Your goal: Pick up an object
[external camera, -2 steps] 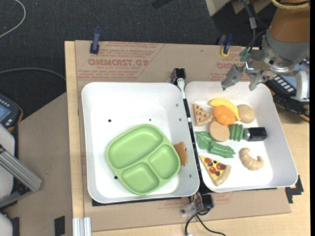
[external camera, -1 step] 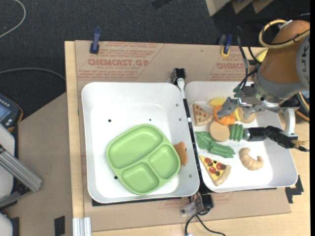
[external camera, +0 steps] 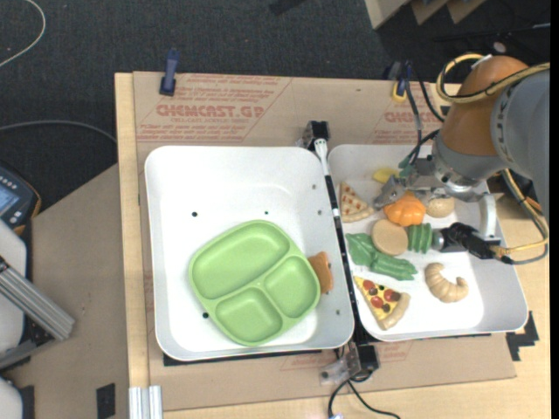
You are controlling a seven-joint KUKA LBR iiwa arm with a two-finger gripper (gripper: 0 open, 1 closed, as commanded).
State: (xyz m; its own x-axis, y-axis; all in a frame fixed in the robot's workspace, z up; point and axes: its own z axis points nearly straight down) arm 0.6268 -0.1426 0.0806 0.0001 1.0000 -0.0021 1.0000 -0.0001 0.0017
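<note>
Nearest you in the right bin [external camera: 511,308] lies a pizza slice [external camera: 382,298] with red and dark toppings, at the front-left corner; just behind it to the right sits a tan croissant [external camera: 445,283]; left of that, a leafy green piece [external camera: 381,261] stretches along the bin's left side, and behind it a pale round bun [external camera: 389,237] touches a dark green ridged vegetable [external camera: 420,236].

In the left bin [external camera: 175,190] you see a green three-compartment plate [external camera: 253,280] toward the front, and a small orange-brown item [external camera: 322,271] just beside its right edge, against the bin wall.

Further back in the right bin, an orange rounded toy [external camera: 405,209] sits directly under the end effector [external camera: 409,188] — it appears to touch it, but you cannot tell whether anything is gripped; a pale egg-like piece [external camera: 439,206] lies just to its right; a second, smaller pizza slice [external camera: 353,202] rests near the bin's left wall, and a small yellow piece [external camera: 384,176] lies behind it.

Both bins rest on a cardboard-covered surface [external camera: 227,107]; the arm [external camera: 498,120] — grey with an orange band — reaches in from the right.
</note>
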